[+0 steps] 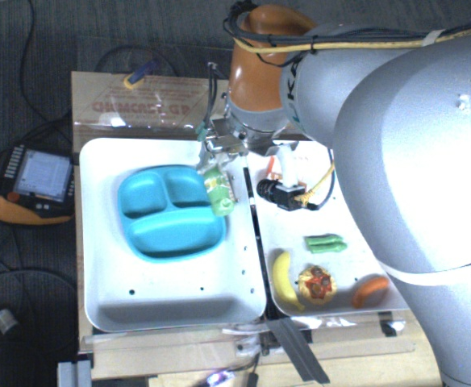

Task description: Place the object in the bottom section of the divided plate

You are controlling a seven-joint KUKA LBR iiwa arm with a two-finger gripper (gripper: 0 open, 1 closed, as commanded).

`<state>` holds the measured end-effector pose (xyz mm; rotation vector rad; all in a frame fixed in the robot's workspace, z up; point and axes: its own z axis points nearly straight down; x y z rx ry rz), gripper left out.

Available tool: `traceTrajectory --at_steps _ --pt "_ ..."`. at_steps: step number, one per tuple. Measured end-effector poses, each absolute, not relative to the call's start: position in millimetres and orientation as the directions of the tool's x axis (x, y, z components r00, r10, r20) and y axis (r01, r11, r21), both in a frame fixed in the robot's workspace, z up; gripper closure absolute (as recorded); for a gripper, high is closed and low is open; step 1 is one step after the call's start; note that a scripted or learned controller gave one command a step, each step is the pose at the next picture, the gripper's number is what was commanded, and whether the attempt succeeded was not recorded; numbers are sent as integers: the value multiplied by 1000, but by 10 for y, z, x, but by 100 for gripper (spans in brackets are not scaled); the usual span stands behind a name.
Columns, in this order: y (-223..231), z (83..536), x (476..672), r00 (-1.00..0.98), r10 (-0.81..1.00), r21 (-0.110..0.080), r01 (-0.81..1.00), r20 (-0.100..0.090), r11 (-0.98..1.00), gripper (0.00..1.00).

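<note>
- Above the divided plate and to its right, the grey arm (397, 135) spans the right bin, its orange band (260, 63) directly above the wrist.
- Left bin (106, 297): the white tray that holds the divided plate; its floor below the plate is bare.
- Right bin (288, 236): just right of the plate's bin; it holds a banana (282, 279), a green piece (325, 243), a pizza-like toy (316, 285) and an orange item (370, 290).
- Divided plate (171, 212): blue, with two small sections at the top and one wide bottom section (175, 236), which holds nothing.
- Gripper (217, 176): at the plate's upper right rim; its fingers appear pinched on the object, though the contact is partly hidden.
- Object (218, 193): small, pale green, apparently a bottle-like toy; it hangs below the gripper, over the plate's right edge beside the upper right section.
- Task status, as judged: pickup appears done; the carry down and left to the bottom section, and the release, remain.
</note>
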<state>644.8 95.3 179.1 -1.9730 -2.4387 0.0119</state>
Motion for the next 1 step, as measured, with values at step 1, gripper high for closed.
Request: traceTrajectory --at_steps 1 --pt "1712 1838 6049 64 998 -11 998 -3 -64 100"
